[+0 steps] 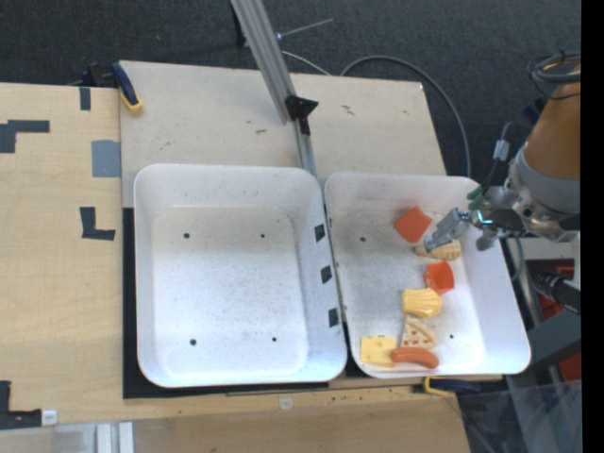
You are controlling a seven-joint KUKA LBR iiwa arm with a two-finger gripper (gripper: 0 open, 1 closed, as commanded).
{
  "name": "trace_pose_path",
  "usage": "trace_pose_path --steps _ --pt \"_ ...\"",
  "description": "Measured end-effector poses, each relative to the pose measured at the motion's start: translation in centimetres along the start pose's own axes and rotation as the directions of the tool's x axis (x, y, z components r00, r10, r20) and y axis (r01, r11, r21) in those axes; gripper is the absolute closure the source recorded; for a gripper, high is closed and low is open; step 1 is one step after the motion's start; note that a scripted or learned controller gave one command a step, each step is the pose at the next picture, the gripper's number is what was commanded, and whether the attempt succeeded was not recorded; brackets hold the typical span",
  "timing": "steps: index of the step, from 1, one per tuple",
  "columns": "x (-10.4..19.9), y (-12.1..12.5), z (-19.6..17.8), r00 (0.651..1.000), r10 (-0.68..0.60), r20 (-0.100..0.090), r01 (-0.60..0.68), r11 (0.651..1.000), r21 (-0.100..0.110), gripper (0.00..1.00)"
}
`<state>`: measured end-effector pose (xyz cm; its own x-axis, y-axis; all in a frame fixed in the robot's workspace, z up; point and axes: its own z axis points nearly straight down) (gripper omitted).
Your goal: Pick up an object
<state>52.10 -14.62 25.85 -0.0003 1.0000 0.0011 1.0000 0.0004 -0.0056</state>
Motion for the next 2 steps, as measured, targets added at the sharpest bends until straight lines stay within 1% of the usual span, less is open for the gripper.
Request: trace_pose_path --steps 1,2 --pt "0.0 0.1 -0.2 1.0 -0.001 0.001 0.001 1.0 -0.004 0.0" --pt "-0.3 -0.7 5.9 1.0 0.001 0.0 -0.001 1.0 0.002 0.0"
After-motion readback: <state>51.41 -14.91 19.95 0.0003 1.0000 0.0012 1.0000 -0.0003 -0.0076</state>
